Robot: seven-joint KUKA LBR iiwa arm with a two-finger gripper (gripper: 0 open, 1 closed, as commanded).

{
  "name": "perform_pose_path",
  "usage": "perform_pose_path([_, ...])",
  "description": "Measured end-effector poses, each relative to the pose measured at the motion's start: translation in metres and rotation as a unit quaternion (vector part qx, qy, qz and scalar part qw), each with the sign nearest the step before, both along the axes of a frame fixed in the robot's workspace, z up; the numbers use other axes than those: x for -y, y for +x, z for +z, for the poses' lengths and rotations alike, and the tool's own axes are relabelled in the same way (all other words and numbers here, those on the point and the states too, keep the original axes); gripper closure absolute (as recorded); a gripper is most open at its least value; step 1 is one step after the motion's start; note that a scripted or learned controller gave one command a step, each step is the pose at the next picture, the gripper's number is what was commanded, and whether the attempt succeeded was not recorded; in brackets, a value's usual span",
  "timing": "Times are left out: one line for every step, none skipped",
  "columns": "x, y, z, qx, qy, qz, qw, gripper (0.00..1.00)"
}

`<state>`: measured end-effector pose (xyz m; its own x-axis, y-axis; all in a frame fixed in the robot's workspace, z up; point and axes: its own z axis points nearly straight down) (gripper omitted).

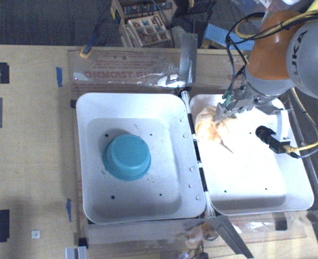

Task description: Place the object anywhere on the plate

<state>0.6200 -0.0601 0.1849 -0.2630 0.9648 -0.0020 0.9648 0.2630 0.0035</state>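
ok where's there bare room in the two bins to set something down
Left bin: bare floor rings the blue plate, widest toward its right wall. Right bin: the near half is bare. Its far left corner is crowded, with the hand over a pale orange object.

Two white bins sit side by side on the surface [29, 161], the left bin [88, 198] and the right bin [293, 198] touching along their inner rims. A clear plastic sheet [126, 72] lies at the surface's far edge, behind the left bin. Blue tape [59, 76] marks the surface near that bin's far left corner.
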Motion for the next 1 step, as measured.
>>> perform_pose_path([0.0007,0.0009,0.0402,0.0,-0.0001,0.0,1.0,1.0])
